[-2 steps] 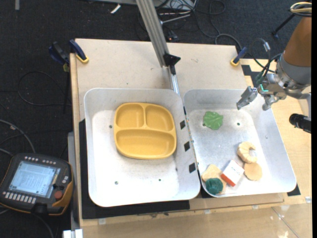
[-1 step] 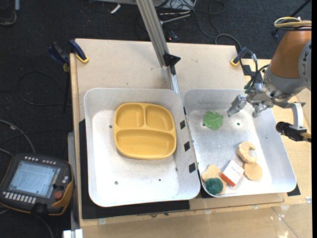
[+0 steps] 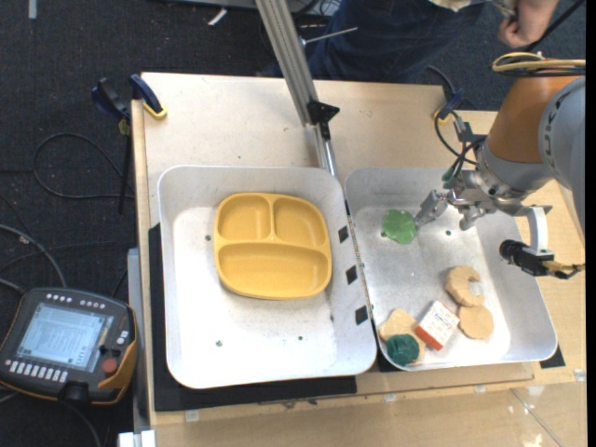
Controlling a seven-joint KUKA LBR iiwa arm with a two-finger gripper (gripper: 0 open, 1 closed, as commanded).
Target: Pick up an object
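1. Table (image 3: 233, 119) carries two white bins side by side.
2. Left bin (image 3: 186, 343) holds a yellow divided plate (image 3: 273, 246).
3. Right bin (image 3: 521, 333) holds the rest.
4. Arm (image 3: 531, 138) reaches in from the table's right edge; its fingers (image 3: 430, 209) are spread, grasping nothing.
5. Green lump (image 3: 399, 226) lies just beside the fingers, near the bin's far edge.
6. Tan pieces (image 3: 466, 287), a small box (image 3: 438, 325) and a dark green piece (image 3: 403, 347) sit near the bin's near edge.

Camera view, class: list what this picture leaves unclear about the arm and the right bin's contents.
- Gripper: too small and blurred to tell open from shut.
- Light green object: contact with the gripper is unclear.
- Small box: print too small to read.
- Arm: cut off by the right edge.
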